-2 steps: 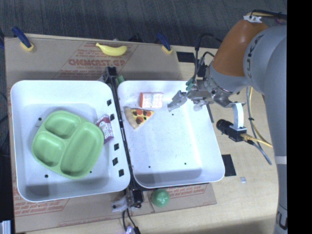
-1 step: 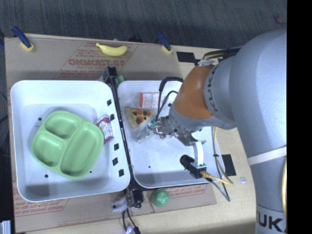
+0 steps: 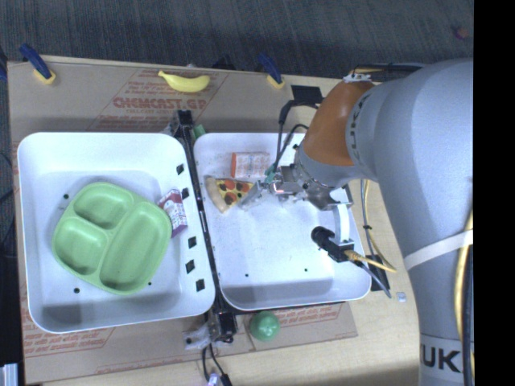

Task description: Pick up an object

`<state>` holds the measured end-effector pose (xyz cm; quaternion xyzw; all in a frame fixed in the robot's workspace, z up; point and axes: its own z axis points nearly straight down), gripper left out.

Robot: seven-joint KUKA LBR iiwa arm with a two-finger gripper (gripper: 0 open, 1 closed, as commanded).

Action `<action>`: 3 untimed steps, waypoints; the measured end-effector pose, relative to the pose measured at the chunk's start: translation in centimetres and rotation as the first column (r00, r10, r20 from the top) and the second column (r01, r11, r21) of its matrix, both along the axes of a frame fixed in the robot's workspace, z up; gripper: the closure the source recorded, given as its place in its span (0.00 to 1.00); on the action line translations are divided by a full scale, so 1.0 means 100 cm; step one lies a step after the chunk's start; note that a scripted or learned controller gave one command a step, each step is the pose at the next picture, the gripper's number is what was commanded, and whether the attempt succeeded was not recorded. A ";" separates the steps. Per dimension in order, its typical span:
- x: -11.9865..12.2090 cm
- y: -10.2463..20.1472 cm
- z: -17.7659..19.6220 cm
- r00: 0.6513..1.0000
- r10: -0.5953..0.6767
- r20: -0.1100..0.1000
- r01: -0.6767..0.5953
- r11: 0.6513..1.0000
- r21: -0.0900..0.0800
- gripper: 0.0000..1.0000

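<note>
Gripper (image 3: 268, 186) is seen low in the right bin (image 3: 265, 256), in its upper half, reached in from the right on the grey arm (image 3: 418, 135), whose orange band (image 3: 334, 131) is seen above the bin's far right corner. Open or closed cannot be told from this angle; nothing is seen clamped in it. Pizza slice (image 3: 227, 191) is found flat on the floor of the same bin, near the left wall, just beside the gripper tip on its left; whether the two are touching cannot be told. Orange-and-white box (image 3: 249, 164) is placed just behind the slice, near the bin's far wall.

In the left bin (image 3: 48, 159), a green divided plate (image 3: 113, 236) is laid flat across the middle. A small dark red and white packet (image 3: 173, 209) is lodged between the plate's right edge and the bin's right wall.

Outside the bins, on the cardboard sheet (image 3: 145, 103), a yellow banana (image 3: 185, 80) is set behind the left bin and a green ball (image 3: 263, 325) in front of the right bin. Blue clamps (image 3: 38, 63) are fixed at the sheet's far edge.
</note>
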<state>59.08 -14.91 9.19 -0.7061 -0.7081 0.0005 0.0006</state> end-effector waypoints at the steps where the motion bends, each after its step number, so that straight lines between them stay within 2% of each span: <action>1: 0.000 0.001 0.010 1.000 0.002 -0.001 -0.002 1.000 0.001 1.00; 2: -0.035 -0.036 0.123 1.000 0.002 0.003 -0.002 1.000 -0.002 1.00; 3: -0.036 -0.036 0.122 1.000 0.002 0.002 -0.002 1.000 -0.002 0.00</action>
